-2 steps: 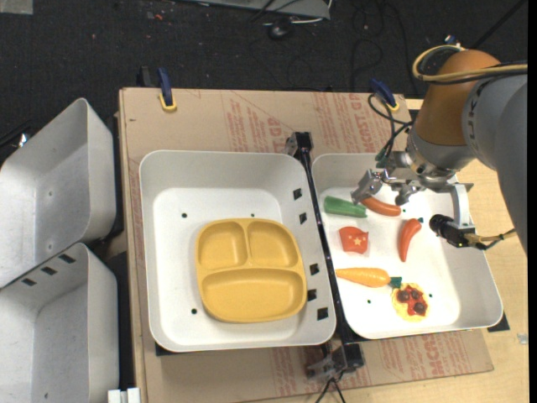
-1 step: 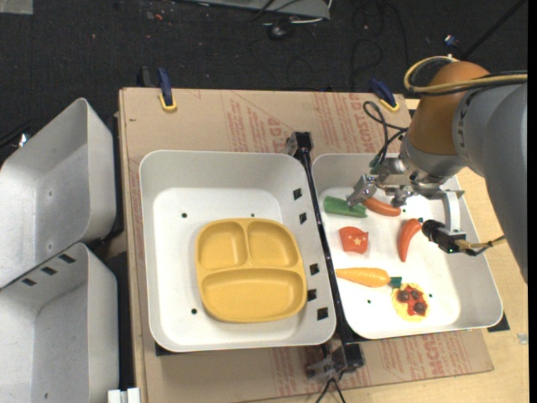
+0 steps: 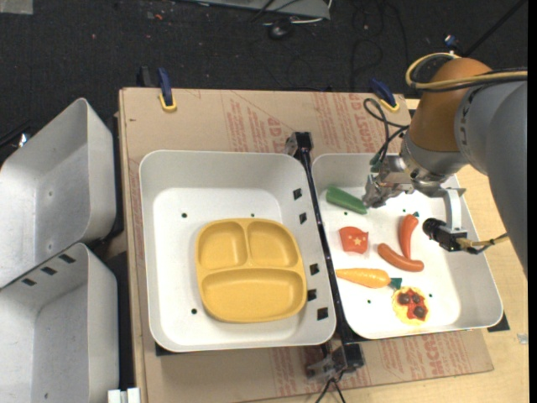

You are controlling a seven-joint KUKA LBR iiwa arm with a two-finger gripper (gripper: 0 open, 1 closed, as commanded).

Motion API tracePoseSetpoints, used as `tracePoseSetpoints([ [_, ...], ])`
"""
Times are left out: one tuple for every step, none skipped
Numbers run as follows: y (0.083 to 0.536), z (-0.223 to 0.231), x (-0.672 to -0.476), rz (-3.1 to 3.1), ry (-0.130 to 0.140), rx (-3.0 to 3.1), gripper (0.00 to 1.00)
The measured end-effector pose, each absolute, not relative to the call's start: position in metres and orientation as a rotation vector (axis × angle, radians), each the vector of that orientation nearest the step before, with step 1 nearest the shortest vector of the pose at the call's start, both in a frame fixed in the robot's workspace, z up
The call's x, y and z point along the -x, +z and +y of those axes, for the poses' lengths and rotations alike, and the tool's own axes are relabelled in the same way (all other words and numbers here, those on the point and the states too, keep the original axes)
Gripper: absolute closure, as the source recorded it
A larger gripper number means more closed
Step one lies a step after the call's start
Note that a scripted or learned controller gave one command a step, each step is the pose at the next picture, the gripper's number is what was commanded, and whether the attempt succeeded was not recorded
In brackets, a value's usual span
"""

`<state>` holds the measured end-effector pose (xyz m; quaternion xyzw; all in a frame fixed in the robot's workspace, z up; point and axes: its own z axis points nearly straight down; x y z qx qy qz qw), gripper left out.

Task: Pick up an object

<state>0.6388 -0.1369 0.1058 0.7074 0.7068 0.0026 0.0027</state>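
A: Where's the gripper (image 3: 375, 193) rel. to the right bin (image 3: 480, 285)?

B: Over the bin's far-left part, hanging off the grey arm (image 3: 495, 116) w/ its orange band (image 3: 436, 107). Tips point down toward the bin floor.

A: Closest obj.?

B: Green pepper (image 3: 345, 199). It lies on the bin floor near the far-left corner, just left of the fingertips. One end of it sits right by the tips, poss. touching; can't tell for sure.

A: Is it betw. the fingers?

B: No, it lies beside them, not between. Fingers look narrow, close together, nothing seen in them, though that bit is dark and small.

A: Other stuff in the right bin?

B: Red tomato piece (image 3: 354, 239) toward the bin's middle-left. Red chilli (image 3: 408, 233) and a sausage (image 3: 400, 257) around the centre, just beside each other. Orange carrot (image 3: 363, 277) nearer the front-left. Small pizza slice (image 3: 410, 303) at the front-centre. All apart from the gripper.

A: And left of the right bin?

B: The left bin (image 3: 159, 225), touching it along the divider, w/ a yellow divided plate (image 3: 250, 269) lying flat in it.
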Motion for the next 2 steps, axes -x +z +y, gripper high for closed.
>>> tracePoseSetpoints([
  [0.168,-0.133,-0.646,2.221,0.007,-2.213,1.00],
  [0.212,-0.136,-0.646,2.220,0.005,-2.215,1.00],
])
